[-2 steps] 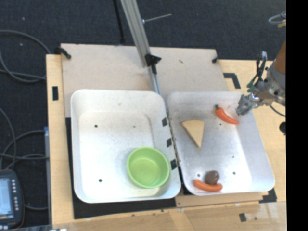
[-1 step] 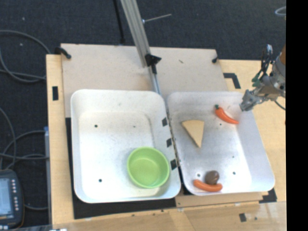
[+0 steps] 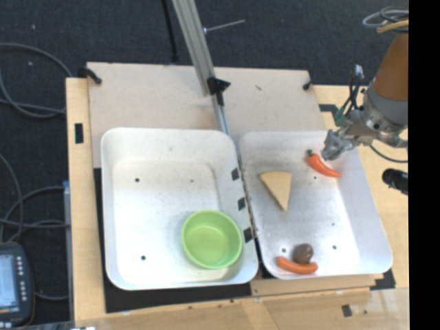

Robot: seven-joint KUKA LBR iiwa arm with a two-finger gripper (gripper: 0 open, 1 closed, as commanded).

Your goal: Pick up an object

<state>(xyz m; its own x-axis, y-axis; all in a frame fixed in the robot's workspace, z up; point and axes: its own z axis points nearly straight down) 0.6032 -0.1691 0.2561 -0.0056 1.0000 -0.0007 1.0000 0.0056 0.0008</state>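
I could not tell how the jaws stood; the gripper (image 3: 335,147) was a small grey blur at the end of the arm (image 3: 388,88), low over the far right part of the right bin (image 3: 357,212). Its tip sat right at the green-topped end of an orange carrot (image 3: 322,165), which lay on the bin floor slanting away from the tip. Whether the tip touched the carrot was not clear, and nothing showed the carrot pinched.

Taking that carrot as the mark: a tan wedge, shaped like a slice of cheese (image 3: 278,188), lay near it, toward the middle of the same bin and a little closer to the front. Well apart from the carrot, by the front rim, a small dark brown round object (image 3: 303,254) rested against a second orange piece, long like a carrot or sausage (image 3: 297,266). Farther still, across the seam between the bins, a lime-green bowl (image 3: 212,238) stood upright in the front corner of the left bin (image 3: 137,157). Behind the carrot, beyond both bins, a slanted aluminium rail (image 3: 196,36) rose from the bench (image 3: 158,91).
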